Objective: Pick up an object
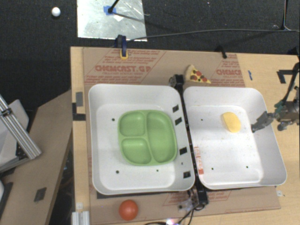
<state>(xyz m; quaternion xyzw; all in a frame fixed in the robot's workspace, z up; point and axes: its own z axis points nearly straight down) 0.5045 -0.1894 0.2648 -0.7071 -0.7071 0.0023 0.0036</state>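
Yellow block (231,122) lay in the right bin (262,172), just to the camera-left of the gripper (260,122) at that bin's right rim, long axis roughly crosswise to the approach; couldn't tell the grip state, nothing seen held.

We see two shallow white plastic bins (140,95), smooth with a soft sheen. The green divided plastic plate (147,137) looks matt. The yellow lump (231,122) looks smooth and waxy. Under them, brown printed cardboard (140,64), flat and dull. Up top, a crinkled shiny foil sheet (93,13) on dark rough carpet (211,8).
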